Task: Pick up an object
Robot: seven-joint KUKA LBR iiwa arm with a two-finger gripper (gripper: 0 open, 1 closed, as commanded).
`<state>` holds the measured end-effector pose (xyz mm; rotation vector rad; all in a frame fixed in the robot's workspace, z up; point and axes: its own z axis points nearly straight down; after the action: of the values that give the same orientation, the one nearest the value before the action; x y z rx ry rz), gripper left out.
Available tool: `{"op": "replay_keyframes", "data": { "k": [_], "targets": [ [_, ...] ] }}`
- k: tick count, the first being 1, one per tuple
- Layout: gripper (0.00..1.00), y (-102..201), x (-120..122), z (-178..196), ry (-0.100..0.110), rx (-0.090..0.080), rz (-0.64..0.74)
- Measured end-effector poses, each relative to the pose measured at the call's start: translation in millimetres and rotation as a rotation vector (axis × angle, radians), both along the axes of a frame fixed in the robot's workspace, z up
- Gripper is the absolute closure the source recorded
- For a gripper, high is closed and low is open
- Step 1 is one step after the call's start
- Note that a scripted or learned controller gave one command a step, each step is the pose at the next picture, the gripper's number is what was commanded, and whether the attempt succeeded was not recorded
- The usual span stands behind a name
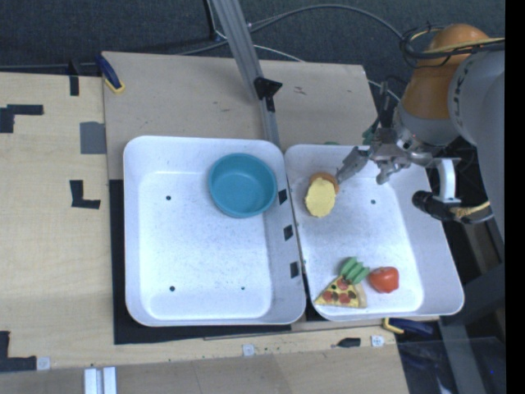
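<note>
Two shallow white bins sit side by side on the bench; my gripper [367,164] hangs over the upper part of the right bin [426,245]. Its two fingers stand visibly spread, with nothing between them. One fingertip [344,173] lies just beside, possibly touching, the yellow bread-like toy [321,197], which sits immediately left of and below the tool. Further below rest a green piece [353,270], a red tomato [384,279] and a pizza slice [340,294]. A blue bowl [242,185] sits well to the left, in the left bin [164,245]. In my judgement, I should centre the jaws over the yellow toy before closing, since the present offset risks pushing it aside.
</note>
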<state>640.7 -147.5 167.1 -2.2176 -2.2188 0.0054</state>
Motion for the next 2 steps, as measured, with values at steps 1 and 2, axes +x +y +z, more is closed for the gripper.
{"op": "replay_keyframes", "data": {
  "k": [1, 2],
  "targets": [
    [0.0, 8, -8, -50, -0.001, 0.0, 0.0],
    [0.0, 9, -5, -73, -0.015, 0.0, 0.002]
  ]
}}
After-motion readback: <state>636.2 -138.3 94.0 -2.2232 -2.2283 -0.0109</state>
